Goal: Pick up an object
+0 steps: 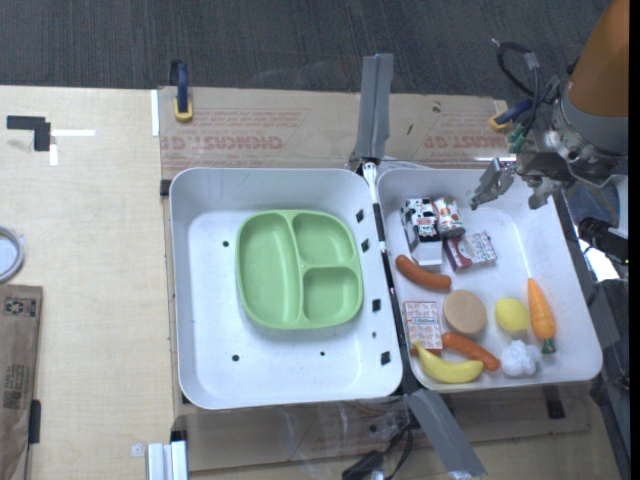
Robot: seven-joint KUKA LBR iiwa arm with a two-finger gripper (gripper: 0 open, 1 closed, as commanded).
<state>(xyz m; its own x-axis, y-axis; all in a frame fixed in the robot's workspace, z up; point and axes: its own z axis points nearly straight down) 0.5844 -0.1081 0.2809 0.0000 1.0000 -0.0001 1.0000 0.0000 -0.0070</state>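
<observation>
My gripper (514, 188) hangs open over the far right corner of the right bin (562, 268), its two fingers spread and nothing between them. Below and to its left lie a black-and-white carton (431, 217) and a small red-and-white box (471, 251). Nearer the front lie a sausage (423, 273), a round tan disc (464, 312), a lemon (511, 314), an upright carrot (541, 311), a second carrot (471, 349), a banana (448, 366), a white lump (517, 358) and a printed packet (421, 322).
The left bin (200, 268) holds a green three-part plate (299, 268). A grey divider post (375, 108) stands between the bins at the back. A blue and yellow clamp (180, 90) sits on the cardboard behind. Cables hang near the arm's wrist at the upper right.
</observation>
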